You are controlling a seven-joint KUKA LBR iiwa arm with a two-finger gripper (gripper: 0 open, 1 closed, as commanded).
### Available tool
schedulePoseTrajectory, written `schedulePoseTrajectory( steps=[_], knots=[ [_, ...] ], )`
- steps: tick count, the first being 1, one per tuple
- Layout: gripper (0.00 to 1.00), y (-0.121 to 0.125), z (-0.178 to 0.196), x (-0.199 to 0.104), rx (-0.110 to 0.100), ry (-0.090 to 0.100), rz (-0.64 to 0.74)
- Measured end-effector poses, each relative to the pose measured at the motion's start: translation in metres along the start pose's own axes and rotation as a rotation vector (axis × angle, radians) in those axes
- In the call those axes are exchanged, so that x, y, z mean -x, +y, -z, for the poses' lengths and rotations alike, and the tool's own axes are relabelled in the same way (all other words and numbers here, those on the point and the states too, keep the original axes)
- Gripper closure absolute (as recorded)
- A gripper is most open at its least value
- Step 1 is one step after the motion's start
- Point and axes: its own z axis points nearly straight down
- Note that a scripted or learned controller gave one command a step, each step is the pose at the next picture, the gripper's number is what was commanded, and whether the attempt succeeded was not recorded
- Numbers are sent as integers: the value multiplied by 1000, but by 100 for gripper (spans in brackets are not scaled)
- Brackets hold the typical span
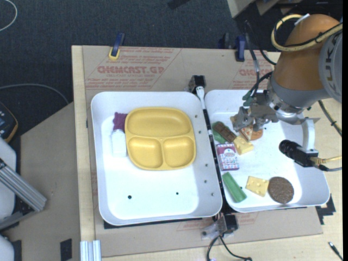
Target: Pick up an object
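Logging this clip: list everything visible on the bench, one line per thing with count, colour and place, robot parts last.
bins: 2, white, side by side on the bench
divided plate: 1, yellow, left bin, upper middle
purple item: 1, purple, left bin, at the plate's left edge
white item: 1, white, left bin, just below the purple item
brown bar: 1, brown, right bin, near its left wall
small carton: 1, red and white, right bin, below the brown bar
green piece: 1, green, right bin, lower left
cheese wedge: 1, yellow, right bin, lower middle
round patty: 1, dark brown, right bin, beside the cheese wedge
clamps: 2, blue, bench's far edge
gripper: 1, grey, low over the right bin's upper part
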Motion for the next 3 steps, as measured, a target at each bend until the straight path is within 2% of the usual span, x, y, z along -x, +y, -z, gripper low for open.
schedulePoseTrajectory(
  steps=[1, 2, 3],
  knots=[
    [100, -3, 19, 7, 8, -2, 1],
    [100, -8, 8, -1, 1, 0, 1],
    [100, 1, 9, 4, 6, -1, 1]
  ],
)
